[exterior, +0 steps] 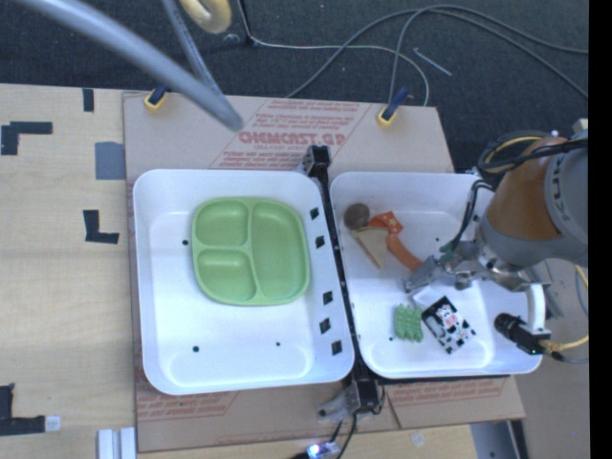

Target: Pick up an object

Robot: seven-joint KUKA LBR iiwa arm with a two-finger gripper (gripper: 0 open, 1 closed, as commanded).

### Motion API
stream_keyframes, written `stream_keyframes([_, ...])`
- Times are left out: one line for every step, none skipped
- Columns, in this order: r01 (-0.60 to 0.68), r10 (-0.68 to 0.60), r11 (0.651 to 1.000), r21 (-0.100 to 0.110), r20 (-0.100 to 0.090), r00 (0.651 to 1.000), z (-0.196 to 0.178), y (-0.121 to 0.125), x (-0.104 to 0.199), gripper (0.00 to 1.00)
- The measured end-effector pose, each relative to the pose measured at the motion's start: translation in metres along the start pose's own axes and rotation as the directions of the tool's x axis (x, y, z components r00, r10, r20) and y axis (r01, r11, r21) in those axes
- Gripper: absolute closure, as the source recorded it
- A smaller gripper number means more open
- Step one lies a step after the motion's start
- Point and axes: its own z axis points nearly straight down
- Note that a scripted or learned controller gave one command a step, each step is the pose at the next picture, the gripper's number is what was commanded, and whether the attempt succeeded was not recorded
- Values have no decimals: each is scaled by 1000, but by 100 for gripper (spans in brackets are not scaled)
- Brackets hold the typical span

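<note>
- The left shallow white plastic bin point(163, 285) holds a pale green divided plate point(251, 251), three compartments, smooth and matte, lying flat and well apart from the arm.
- The right shallow white plastic bin point(382, 357) carries the likely targets: a small round grey-brown ball-like piece point(358, 215) near the dividing wall, an orange angled plastic piece point(394, 236) just beside it, a small bumpy green block point(407, 322), and a black-and-white patterned flat piece point(448, 323) near that.
- The gripper point(442, 271) hangs low over the right bin, close above the patterned piece; whether it is spread or pressed together, I cannot tell.
- Judgement: a good pick here needs a straight descent centred on one item, clear of neighbours and the bin wall.
</note>
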Motion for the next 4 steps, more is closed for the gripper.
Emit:
stream_keyframes([0,0,1000,-5,2,1000,-14,1,-1,100])
stream_keyframes([0,0,1000,-3,-2,1000,-61,9,5,100])
stream_keyframes([0,0,1000,-4,-1,1000,-122,11,11,100])
stream_keyframes([0,0,1000,-4,-1,1000,-165,10,10,100])
